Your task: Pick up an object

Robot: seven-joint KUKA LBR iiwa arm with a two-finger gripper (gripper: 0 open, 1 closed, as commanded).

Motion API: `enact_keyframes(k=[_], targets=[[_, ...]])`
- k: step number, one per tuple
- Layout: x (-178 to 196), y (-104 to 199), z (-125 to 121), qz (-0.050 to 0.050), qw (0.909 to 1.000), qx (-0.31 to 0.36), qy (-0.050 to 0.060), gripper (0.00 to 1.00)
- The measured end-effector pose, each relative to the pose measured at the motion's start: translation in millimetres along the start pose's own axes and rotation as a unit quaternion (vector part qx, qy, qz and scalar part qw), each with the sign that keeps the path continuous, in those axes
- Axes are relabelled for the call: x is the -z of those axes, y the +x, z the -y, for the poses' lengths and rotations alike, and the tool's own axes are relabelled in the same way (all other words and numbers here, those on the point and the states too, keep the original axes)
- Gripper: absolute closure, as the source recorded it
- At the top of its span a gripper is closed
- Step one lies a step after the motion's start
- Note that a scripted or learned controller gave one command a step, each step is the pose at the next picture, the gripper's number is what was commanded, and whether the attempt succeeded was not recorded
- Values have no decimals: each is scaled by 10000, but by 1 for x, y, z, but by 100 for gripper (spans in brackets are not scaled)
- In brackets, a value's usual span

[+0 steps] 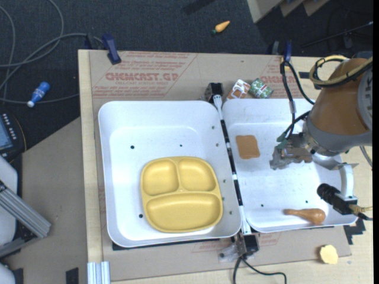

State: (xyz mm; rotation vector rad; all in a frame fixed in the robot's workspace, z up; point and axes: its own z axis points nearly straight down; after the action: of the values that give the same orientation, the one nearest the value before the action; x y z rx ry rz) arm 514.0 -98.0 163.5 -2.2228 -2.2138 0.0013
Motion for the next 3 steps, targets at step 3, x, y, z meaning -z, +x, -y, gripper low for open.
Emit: enact_keyframes(k=[3], targets=[[-78,3,-123,18,10000,36,-46,0]])
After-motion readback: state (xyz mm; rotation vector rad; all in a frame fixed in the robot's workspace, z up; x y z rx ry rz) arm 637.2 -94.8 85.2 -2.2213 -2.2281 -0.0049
